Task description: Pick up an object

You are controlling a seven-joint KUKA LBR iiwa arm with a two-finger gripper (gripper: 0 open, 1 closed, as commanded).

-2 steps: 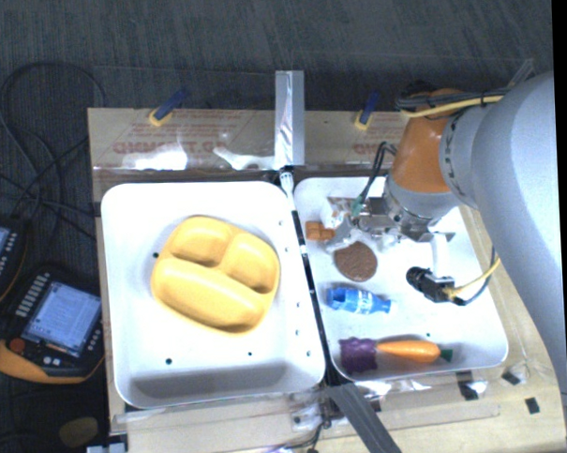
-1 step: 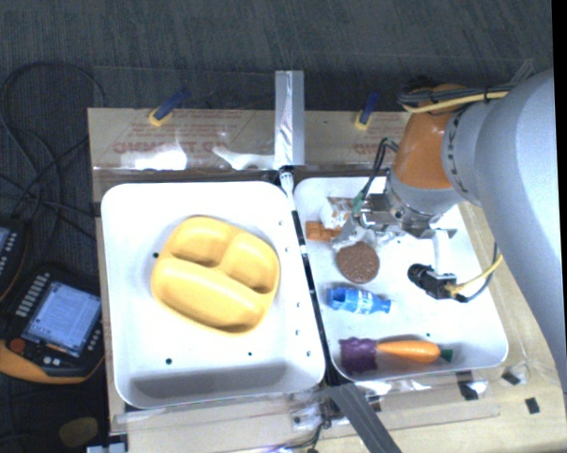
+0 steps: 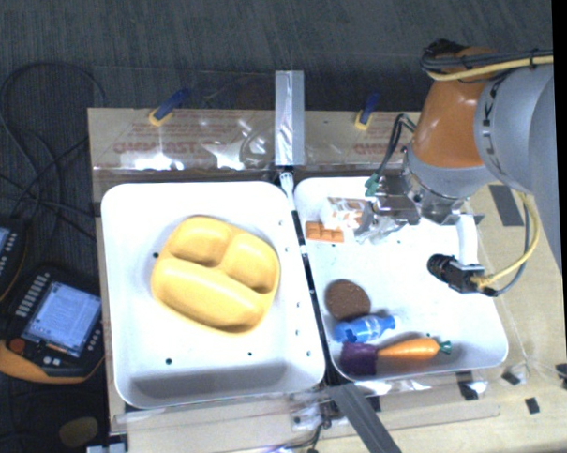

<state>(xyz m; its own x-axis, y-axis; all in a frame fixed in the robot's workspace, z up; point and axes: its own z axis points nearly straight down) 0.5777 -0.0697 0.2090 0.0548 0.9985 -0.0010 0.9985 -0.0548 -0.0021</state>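
My gripper hangs over the back of the right bin, reaching in from the right. Just to its left lie a small orange block and a pale wrapped item, close to the fingertips. Further forward in the same bin sit a brown round cookie-like piece, a blue bottle, a purple piece and an orange carrot. A large yellow bread-shaped object lies in the left bin. Nothing shows between the fingers.
A divider wall separates the two bins. A black cable end dangles over the right bin's right side. Crumpled clear plastic lies behind the bins. Handheld pendants rest on the floor at left.
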